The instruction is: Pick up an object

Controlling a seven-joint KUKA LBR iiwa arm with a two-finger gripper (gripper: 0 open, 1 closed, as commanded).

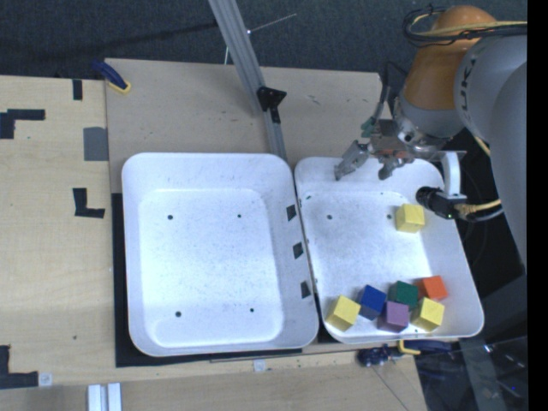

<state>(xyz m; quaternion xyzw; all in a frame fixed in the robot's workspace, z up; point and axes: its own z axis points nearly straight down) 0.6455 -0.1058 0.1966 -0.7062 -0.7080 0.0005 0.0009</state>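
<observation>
The gripper is hanging over the far edge of the right bin, its two fingers spread apart with nothing between them — so no object is being held and the pick is not yet done. Candidate objects are all lying in the right bin: a lone yellow cube is sitting toward the bin's arm side, near the gripper but apart from it, and a cluster is crowding the bin's near edge — a yellow block, a blue cube, a green cube, a purple cube, an orange cube and another yellow cube, most of them touching or just beside one another. The left bin, beside the right bin, is bearing no blocks. Judging from this, the task is sitting at its start: choosing a target, descending, closing and lifting are all left. The lone yellow cube looks the easier reach, being free of neighbours.
</observation>
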